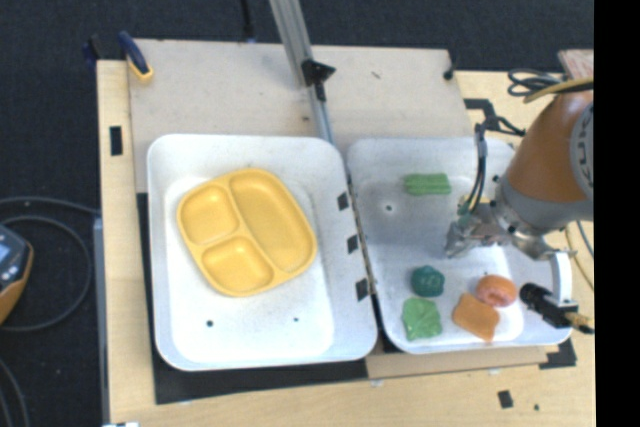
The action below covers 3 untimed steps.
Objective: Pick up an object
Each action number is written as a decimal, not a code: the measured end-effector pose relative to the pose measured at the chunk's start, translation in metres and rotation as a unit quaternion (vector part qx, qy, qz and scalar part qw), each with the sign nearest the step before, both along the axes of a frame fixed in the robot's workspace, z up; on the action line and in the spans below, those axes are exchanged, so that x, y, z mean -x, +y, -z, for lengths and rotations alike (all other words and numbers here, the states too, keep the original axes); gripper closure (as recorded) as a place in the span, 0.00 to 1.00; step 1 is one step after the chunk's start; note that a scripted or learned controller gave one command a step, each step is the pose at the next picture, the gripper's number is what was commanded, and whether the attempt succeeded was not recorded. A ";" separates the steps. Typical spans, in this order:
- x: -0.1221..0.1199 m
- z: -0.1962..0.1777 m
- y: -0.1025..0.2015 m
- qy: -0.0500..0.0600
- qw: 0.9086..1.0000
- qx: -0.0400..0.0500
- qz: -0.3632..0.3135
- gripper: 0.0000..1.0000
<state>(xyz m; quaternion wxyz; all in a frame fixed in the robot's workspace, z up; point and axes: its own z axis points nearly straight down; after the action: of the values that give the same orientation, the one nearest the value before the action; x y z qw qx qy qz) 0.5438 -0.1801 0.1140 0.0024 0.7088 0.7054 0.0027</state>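
Note:
The right bin holds several small things. A green flat block lies near its far side. A dark green lump sits toward the front, with a light green piece just below it. An orange block and a reddish-orange round thing lie at the front right. My gripper hangs low over the middle right of this bin, between the green flat block and the front group. Nothing shows between its fingers.
The left bin holds a yellow divided plate. A metal pole rises from the back of the bench between the bins. The arm's orange band covers the right bin's right wall.

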 end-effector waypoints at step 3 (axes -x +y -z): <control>0.004 -0.118 -0.016 0.001 1.000 0.001 -0.002 1.00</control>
<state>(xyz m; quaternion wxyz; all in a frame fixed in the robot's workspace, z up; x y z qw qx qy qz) 0.5400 -0.1962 0.2317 0.0021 0.7073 0.7069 0.0009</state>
